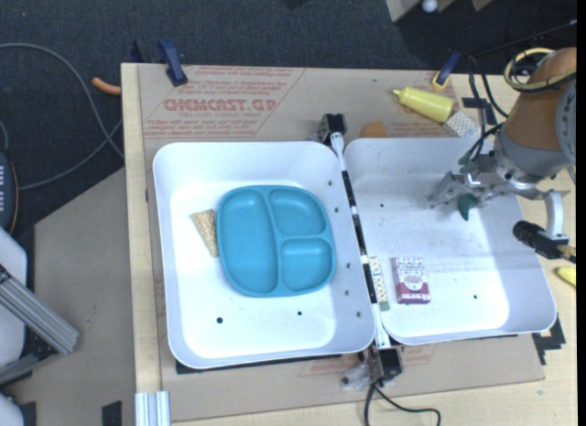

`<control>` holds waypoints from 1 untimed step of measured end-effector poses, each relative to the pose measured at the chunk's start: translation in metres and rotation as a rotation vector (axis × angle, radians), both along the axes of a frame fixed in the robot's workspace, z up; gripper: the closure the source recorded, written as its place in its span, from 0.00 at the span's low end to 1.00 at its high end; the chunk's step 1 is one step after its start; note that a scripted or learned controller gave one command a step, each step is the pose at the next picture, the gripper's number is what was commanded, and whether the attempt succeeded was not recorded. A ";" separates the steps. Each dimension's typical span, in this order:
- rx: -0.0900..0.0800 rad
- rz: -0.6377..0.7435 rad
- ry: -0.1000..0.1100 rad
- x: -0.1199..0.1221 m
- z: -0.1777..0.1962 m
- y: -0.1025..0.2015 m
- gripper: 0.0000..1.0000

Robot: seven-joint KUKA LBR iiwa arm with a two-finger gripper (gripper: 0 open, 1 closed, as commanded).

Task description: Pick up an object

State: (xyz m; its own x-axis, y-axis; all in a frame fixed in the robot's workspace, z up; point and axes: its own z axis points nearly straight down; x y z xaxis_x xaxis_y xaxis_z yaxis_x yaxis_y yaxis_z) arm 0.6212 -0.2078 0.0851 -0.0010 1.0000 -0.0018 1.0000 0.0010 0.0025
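Nearest the camera, at the front of the right bin (513,319), lies a small flat packet (411,279), dark red with a white label; likely pick target, since it's the one loose object lying free on that bin's floor. Its long axis runs roughly front to back, about parallel to the divider between the bins. It sits toward the near left part of the bin, just beside the divider, touching nothing else. Gripper (465,197) is over the far middle of the same bin, low to the floor, well apart from the packet; fingers' state: cannot tell, too small and blurred. A small dark green thing (466,205) shows at the tip, can't say if it's gripper hardware or an object, or whether it's held. So the packet lies toward the camera and to view-left of the gripper; judgement: next move needs a pull back toward the front-left plus closing across the packet's short side. Left bin (174,232) holds a blue compartment tray (275,238) with a tan cracker-like piece (204,225) touching its left edge. Yellow bottle (425,101) lies on the bench behind the right bin.
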 end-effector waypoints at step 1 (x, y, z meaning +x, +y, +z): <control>-0.001 -0.001 -0.001 -0.005 0.059 -0.016 0.00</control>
